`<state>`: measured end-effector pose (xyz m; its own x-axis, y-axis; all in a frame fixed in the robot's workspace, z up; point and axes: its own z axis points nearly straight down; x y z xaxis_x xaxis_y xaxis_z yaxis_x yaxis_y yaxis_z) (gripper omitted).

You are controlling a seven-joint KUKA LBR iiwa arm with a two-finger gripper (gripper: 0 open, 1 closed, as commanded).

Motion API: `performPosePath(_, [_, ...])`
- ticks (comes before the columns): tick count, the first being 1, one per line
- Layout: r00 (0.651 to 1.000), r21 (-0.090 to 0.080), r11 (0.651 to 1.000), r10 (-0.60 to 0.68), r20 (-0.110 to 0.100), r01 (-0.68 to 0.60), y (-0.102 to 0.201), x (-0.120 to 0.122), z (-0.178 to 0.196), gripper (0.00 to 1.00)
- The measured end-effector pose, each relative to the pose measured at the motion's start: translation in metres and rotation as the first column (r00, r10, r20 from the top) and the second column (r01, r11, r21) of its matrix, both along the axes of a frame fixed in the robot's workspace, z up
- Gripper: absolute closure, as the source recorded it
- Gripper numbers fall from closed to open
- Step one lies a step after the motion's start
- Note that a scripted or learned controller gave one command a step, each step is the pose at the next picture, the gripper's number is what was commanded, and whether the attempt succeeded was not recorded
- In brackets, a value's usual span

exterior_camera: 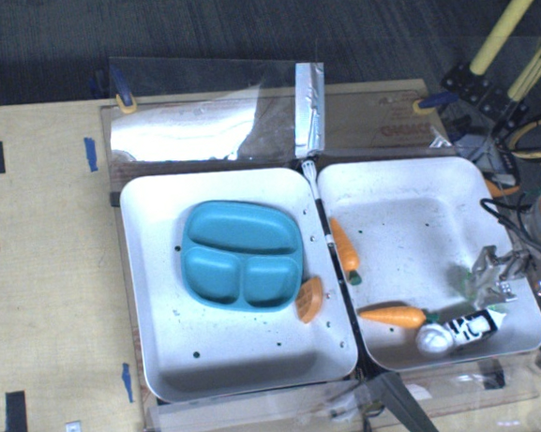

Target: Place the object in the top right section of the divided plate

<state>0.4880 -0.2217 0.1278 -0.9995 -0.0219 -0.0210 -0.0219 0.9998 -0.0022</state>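
A blue divided plate (pixel 241 255) lies in the left bin (pixel 170 360), with one long section on its far side and two smaller ones on its near side. An orange bread-like piece (pixel 309 299) rests against the plate's near right rim. In the right bin (pixel 410 198), one carrot (pixel 345 249) lies along the left wall and a second carrot (pixel 392 317) lies near the front. A white bottle with a black label (pixel 459 330) is beside that second carrot. My gripper (pixel 490 274) hangs low over the right bin's right side, just above the bottle.
A clear panel and a metal strip (pixel 309 108) stand behind the bins. Cables and yellow poles (pixel 507 20) crowd the upper right. The bins' shared wall (pixel 337 280) runs between plate and carrots.
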Motion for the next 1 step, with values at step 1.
performPosePath(1, [1.0, 0.001, 1.0, -0.004, 0.004, 0.004, -0.0001, 0.0014, 0.0092, 1.0])
